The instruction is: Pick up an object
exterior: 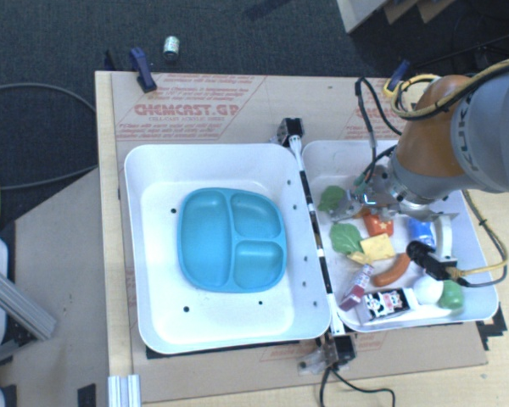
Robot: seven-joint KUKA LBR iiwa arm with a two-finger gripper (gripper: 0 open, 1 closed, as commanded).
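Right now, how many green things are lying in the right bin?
3 visible. One green piece sits at the bin's upper left, a leafy green one just below it, and a round green one at the lower right corner. The arm may hide more.

I see a brown bench (195, 108) with red print, two white bins touching side by side on it: left bin (148, 253), right bin (483, 244). Blue clamp (142, 68) at far-left edge.

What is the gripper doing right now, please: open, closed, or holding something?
Gripper: cannot be told; it is down in the right bin, over the small toys near an orange piece, with the wrist covering it.
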